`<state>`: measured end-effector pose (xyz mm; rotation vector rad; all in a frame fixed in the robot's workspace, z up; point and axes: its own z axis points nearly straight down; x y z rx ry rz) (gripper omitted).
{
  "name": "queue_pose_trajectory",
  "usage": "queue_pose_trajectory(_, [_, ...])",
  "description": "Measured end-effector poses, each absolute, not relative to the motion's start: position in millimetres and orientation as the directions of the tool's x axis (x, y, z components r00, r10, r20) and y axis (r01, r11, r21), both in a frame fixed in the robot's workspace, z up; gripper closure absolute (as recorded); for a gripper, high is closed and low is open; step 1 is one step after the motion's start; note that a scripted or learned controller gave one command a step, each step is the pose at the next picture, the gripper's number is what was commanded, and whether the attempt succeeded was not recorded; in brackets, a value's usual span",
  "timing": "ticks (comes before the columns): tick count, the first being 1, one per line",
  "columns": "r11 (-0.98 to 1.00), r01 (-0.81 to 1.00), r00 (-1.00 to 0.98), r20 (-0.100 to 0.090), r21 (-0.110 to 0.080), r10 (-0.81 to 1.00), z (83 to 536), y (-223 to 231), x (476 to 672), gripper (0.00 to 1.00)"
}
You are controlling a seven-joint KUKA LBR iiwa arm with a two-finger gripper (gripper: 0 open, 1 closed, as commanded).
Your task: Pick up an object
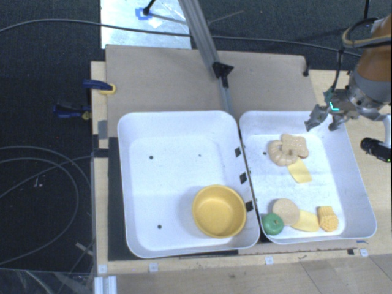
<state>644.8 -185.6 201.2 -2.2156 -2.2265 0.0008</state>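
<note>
My gripper (324, 121) hangs over the far right part of the right bin (352, 164), fingers spread apart with nothing between them. Below and left of it lie two tan pretzel-shaped pieces (286, 150) and a pale yellow slice (300, 172). Near the bin's front sit a tan round piece (286, 211), a green ball (272, 224), a yellow wedge (305, 223) and an orange ridged block (327, 218). A yellow bowl (218, 211) stands in the left bin (159, 139) at its front right.
A grey pole (202, 29) slants across the bench behind the bins, ending at a black clamp (222, 70). Black clips (243, 177) sit on the divide between the bins. Cables lie on the dark floor at left.
</note>
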Motion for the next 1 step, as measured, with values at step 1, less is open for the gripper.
queue_pose_trajectory(1, [0.005, 1.000, -0.005, 0.000, 0.002, 1.000, 202.8, -185.6, 645.5, 0.00])
